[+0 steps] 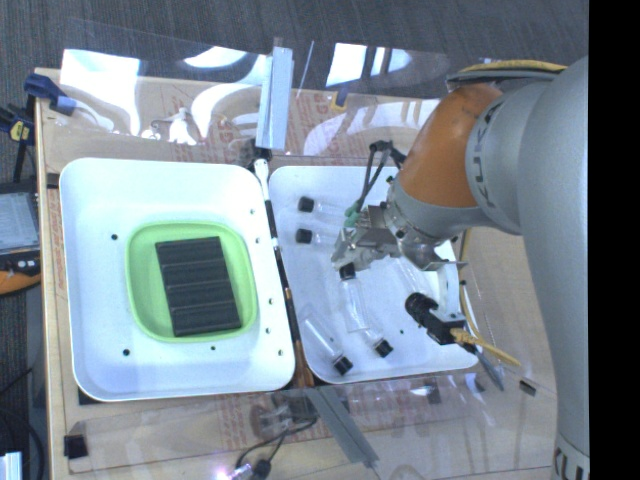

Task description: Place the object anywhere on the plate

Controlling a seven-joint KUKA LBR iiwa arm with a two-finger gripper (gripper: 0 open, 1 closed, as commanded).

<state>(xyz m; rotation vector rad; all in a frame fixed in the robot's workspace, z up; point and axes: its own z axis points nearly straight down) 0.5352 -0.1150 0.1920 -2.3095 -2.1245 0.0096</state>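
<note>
One fixed camera looks down at a slant on both white bins (90,183); the arm (520,148) enters from right.

No legible text or labels anywhere.

The arm (545,168) is a thick, smooth cylinder of light grey with a matte metallic look, and 1 broad orange band (450,153) wraps the rounded joint above the wrist. Below the band sits a narrower grey wrist collar, from which thin dark cables (375,173) loop out, 1 of them greenish. The pincer (352,256) is a small cluster of pale metal parts with dark tips, its details too small to tell.
</note>
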